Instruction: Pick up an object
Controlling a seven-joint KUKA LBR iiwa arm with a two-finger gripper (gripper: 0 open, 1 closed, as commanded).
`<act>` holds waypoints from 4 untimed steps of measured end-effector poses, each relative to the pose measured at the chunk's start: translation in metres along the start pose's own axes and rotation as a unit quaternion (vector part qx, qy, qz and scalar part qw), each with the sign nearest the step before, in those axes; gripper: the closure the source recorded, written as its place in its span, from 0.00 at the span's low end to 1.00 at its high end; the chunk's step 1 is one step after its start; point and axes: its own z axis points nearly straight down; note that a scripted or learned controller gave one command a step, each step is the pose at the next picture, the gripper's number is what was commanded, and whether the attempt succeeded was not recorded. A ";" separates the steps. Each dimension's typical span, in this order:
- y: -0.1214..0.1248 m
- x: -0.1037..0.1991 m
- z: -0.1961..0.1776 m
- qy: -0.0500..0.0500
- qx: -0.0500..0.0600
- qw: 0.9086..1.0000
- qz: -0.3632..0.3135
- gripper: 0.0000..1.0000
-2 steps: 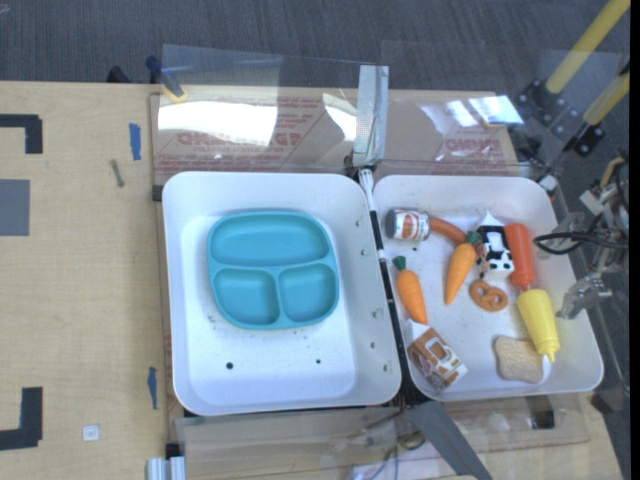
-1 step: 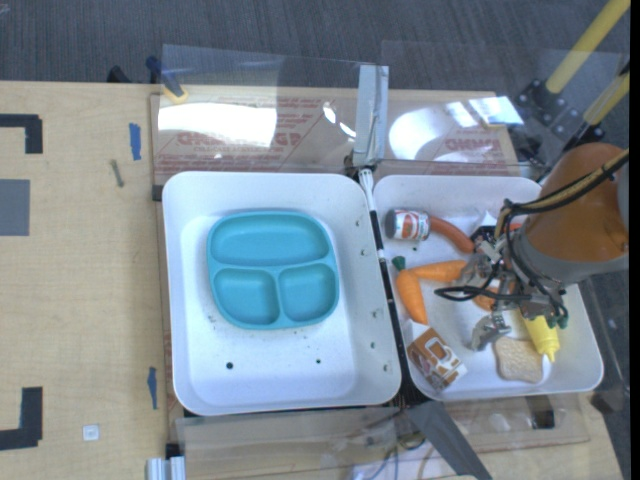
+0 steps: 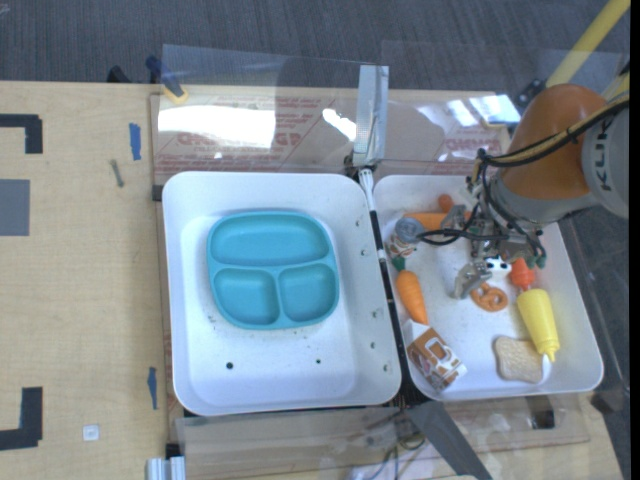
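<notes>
No object was seen lifted; the pick was judged not yet made, with grasp and lift both left to do. The gripper (image 3: 482,273) was lowered into the right bin (image 3: 580,368), near its middle, directly over a small brown pretzel-like piece (image 3: 490,297). Whether the jaws were released or clenched could not be told, and nothing was seen held between them.

The candidate objects were all resting on the right bin's floor: a carrot (image 3: 411,296) by the left wall, a yellow bottle-shaped item (image 3: 539,320) toward the right wall, a bread slice (image 3: 518,359) near the front right corner, and a brown patterned block (image 3: 435,357) at the front left. A teal divided tray (image 3: 272,270) was sitting in the left bin (image 3: 190,368).

The arm (image 3: 550,158) was reaching in over the right bin's rear right corner, wrist pointed steeply downward.
</notes>
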 end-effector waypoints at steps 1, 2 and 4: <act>0.036 -0.040 0.001 -0.001 -0.001 1.000 0.000 0.00; 0.035 -0.044 -0.015 -0.008 0.001 1.000 0.000 1.00; -0.085 0.072 -0.001 0.002 0.000 0.999 -0.053 1.00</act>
